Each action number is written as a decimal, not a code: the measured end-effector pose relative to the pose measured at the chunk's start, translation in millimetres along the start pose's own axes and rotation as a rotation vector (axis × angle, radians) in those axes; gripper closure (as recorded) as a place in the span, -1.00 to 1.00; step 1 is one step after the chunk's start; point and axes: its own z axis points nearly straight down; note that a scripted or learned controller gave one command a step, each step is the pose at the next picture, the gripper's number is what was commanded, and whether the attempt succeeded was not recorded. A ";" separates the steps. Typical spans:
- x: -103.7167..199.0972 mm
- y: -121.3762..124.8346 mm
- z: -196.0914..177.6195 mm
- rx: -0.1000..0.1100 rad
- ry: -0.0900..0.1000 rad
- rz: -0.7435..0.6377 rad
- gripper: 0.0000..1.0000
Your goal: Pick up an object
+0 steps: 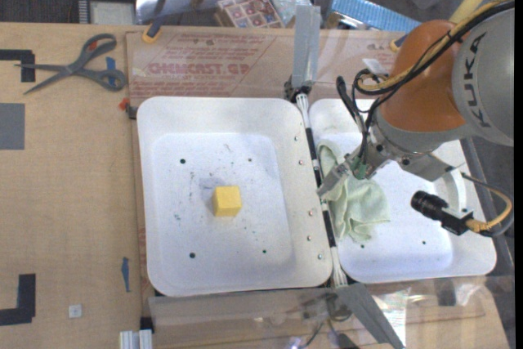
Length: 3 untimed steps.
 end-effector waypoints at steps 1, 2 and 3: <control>-20.1 -74.7 0.1 0.003 0.004 -0.172 -1.00; -65.2 -56.9 65.2 0.000 0.002 -0.242 -1.00; -66.6 -57.0 56.7 -0.001 0.000 -0.238 1.00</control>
